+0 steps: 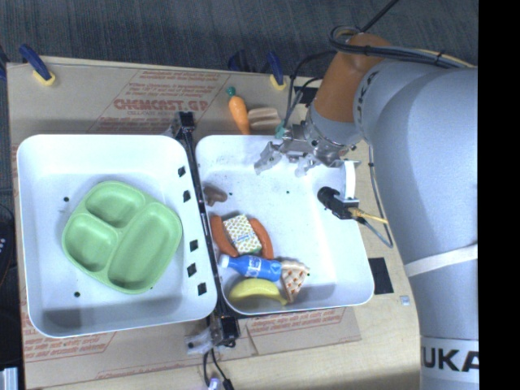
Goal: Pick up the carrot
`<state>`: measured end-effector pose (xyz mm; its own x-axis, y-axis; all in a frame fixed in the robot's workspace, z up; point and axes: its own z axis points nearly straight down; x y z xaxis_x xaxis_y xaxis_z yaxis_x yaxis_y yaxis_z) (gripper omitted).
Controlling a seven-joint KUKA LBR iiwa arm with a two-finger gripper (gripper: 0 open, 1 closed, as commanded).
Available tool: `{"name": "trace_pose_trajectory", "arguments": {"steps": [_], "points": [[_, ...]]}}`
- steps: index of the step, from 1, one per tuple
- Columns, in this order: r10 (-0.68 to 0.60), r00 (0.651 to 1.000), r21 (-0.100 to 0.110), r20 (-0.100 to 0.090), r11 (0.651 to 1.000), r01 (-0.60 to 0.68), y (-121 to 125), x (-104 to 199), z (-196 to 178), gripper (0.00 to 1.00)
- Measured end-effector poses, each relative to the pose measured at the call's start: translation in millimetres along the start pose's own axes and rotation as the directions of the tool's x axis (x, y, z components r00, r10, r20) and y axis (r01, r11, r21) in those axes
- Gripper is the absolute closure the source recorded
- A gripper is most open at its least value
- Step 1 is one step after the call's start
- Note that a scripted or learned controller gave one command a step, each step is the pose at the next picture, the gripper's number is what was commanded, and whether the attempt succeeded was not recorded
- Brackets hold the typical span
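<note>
The big grey arm (422,161) fills the right of the frame, smooth and rounded, its orange band at upper centre-right, and it bends down to a metal gripper (286,158) hanging over the top edge of the right bin (341,250). Its fingers look spread, with nothing between them, so I'd say the reach is under way and no grasp has been made. The carrot (238,112) lies outside both bins, on the brown printed cardboard (154,100) at upper centre, just above the right bin's upper left corner and just beside a small tan block (262,119); it is a slim orange taper with a green tip, glossy like toy plastic. To my eye the next move calls for carrying the gripper up and left over the bin's rim, lining the fingers across the carrot's narrow body, then coming down without nudging the block. The left bin (49,218) is shallow, white and smooth, holding a pale green divided plate (122,236) with soft rounded hollows. Low in the right bin sits a cluster of small toy foods: a yellow banana (253,292), a blue bottle (252,266), sausages (222,234), and a cracker (241,232).
</note>
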<state>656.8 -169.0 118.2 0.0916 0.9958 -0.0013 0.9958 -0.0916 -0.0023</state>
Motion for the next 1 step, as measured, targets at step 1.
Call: {"name": "trace_pose_trajectory", "arguments": {"steps": [1], "points": [[0.090,0.996,0.000,-0.001,0.996,-0.090,3.1,-35.5,26.6,0.00]]}}
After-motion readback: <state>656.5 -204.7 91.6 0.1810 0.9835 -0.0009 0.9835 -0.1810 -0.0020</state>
